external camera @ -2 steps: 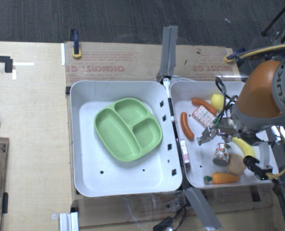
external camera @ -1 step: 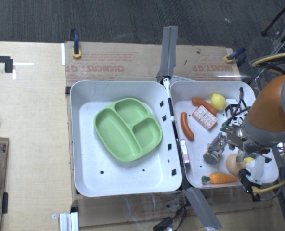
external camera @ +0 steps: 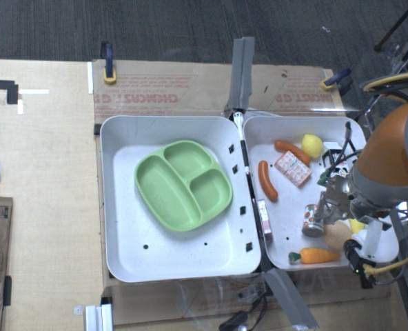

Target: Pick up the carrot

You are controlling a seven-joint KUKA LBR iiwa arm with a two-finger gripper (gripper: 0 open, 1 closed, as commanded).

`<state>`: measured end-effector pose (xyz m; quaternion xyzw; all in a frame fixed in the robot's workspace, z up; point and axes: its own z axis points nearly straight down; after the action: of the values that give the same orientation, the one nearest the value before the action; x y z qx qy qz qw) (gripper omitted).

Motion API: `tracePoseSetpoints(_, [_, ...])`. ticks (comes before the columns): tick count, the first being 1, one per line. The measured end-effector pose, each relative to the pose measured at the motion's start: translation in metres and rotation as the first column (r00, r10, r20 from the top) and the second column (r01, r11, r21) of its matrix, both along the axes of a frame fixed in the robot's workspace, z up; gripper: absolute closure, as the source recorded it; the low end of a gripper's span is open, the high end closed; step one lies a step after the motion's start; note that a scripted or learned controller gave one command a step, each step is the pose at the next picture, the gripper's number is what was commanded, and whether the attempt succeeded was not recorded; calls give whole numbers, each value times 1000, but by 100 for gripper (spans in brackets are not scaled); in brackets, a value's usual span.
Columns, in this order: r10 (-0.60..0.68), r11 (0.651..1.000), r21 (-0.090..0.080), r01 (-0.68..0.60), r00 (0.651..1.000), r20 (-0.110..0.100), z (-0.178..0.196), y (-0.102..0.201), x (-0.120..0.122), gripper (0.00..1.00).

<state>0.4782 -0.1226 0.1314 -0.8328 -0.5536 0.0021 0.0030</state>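
Carrot (external camera: 315, 256) lies at the lower edge of the right bin (external camera: 287, 216), orange with a green tip pointing left, near the frame's lower right. Largest in view, the left bin (external camera: 118, 205) holds a green divided plate (external camera: 183, 185) at its centre. The arm (external camera: 391, 154) reaches over the right bin's right side, its gripper (external camera: 326, 209) low above a small can (external camera: 313, 224); whether it is wide or narrow cannot be told. Higher in the right bin sit two sausages (external camera: 267, 180), a red-and-white packet (external camera: 293, 169) and a lemon (external camera: 312, 145). A beige rounded item (external camera: 338, 235) rests just above the carrot.
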Motion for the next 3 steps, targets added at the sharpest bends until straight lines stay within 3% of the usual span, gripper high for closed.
tracePoseSetpoints(1, [350,937,-1,-350,937,1,127,-32,20,100])
tracePoseSetpoints(2, [602,799,-2,-602,799,4,155,-73,1,100])
tracePoseSetpoints(3, [603,798,1,-603,798,0,162,-73,2,100])
